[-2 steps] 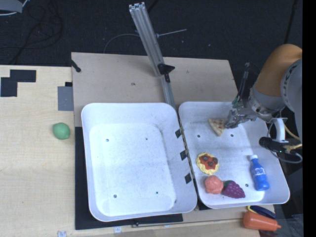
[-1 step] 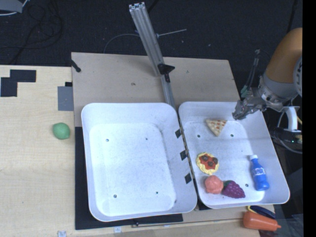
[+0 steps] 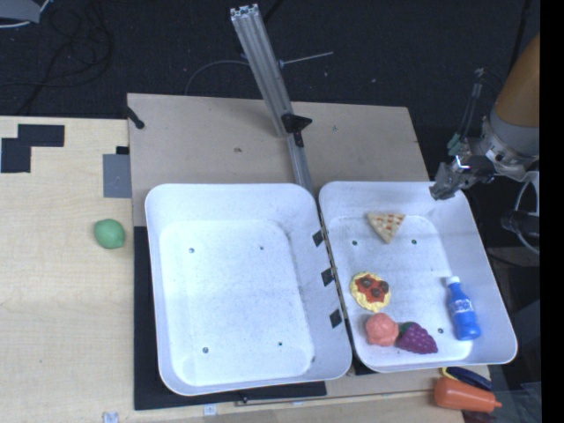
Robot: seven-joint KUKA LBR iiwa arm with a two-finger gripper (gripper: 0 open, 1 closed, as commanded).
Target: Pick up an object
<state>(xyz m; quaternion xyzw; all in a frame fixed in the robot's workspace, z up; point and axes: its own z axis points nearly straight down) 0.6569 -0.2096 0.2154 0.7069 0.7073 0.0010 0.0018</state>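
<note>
The grey two-finger gripper (image 3: 443,187) hovers over the right white bin's (image 3: 493,276) far corner, nothing between it and the triangular toy pizza slice (image 3: 386,225) nearby.

The arm reaches in from the right edge, its orange band high at the upper right and the grey wrist below it. The claw (image 3: 445,187) hangs at the arm's left end, small, dark and angled downward.

One cam, fixed above bench, looking down at a slant. Frames both white bins (image 3: 231,203) w/ bench around; arm (image 3: 520,104) enters right.
</note>
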